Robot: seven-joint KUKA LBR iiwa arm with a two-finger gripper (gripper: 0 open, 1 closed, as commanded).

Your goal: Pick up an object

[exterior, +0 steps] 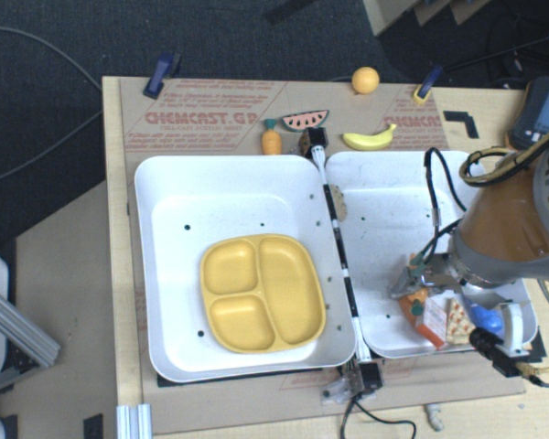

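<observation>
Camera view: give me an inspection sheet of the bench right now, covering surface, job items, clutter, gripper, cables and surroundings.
Surface: brown cardboard-covered bench bearing two shallow white bins, left bin and right bin.
Job's things: small orange, red and blue objects heaped in the right bin's near corner.
Clutter: yellow three-compartment plastic tray in the left bin; toy banana, watermelon slice and orange ball behind the bins.
Gripper: gripper low over the heap; grasp not discernible.
Cables: black cable along the arm.
Surroundings: dark carpet.
</observation>
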